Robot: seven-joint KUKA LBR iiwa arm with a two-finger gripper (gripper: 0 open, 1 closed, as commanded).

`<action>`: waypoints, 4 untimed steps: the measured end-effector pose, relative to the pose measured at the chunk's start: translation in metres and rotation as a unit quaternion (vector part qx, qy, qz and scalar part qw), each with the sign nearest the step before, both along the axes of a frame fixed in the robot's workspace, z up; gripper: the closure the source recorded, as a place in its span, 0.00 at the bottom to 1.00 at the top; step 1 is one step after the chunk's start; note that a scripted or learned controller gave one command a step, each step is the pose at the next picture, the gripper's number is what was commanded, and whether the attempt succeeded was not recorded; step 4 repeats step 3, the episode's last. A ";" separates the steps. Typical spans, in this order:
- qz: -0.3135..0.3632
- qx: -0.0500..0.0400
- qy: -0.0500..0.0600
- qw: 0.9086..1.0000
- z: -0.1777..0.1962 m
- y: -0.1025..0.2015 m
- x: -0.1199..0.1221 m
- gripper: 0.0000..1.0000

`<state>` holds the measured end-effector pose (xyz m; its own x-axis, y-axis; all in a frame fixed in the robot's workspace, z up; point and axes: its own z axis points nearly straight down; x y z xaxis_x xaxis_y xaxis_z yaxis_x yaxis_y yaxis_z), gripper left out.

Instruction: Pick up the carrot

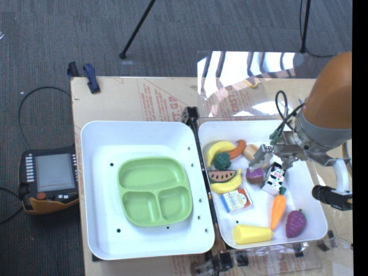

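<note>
- Right now carrot (278,210) lies in right bin (313,180), near its front-right corner, leafy end pointing to back edge.
- Purple grapes (295,223) just beside it; yellow wedge (252,233) near front edge.
- Pincer (275,161) hangs over bin's mid-back, above b/w carton (275,177); fingers' state: can't tell.
- Green tray (154,190) in left bin (98,154).

Grey arm (325,132) with a broad orange band (339,79) above the wrist. Black cable (281,105) looped beside it, on the left. Dark metal gripper (270,154) at the tip, with small green marks.
</note>
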<state>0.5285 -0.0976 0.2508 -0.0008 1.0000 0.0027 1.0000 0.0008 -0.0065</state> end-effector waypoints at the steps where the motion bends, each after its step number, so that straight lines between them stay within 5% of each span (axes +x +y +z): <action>1: 0.027 -0.001 0.001 1.000 -0.026 -0.053 -0.036 0.00; 2: 0.046 0.001 -0.001 0.999 -0.165 -0.082 -0.053 0.00; 3: 0.041 0.002 0.001 0.999 -0.156 -0.083 -0.055 1.00; 4: 0.041 0.002 0.001 0.999 -0.156 -0.083 -0.055 1.00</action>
